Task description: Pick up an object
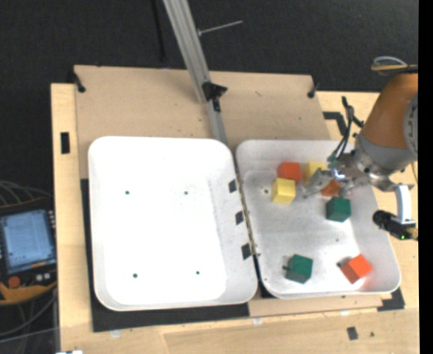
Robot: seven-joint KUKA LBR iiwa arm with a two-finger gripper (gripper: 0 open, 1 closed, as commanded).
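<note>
One fixed camera looks down at a slant from above the pale wooden surface; it stands far enough back to take in both shallow white plastic bins side by side; the grey arm with its orange band enters from the right.

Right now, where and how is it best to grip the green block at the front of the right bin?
Probably take the green block by two opposite flat side faces, coming straight down from above. It sits alone on the right bin's floor, apart from the other blocks, slightly turned, so the gripper would need to rotate to match.
</note>
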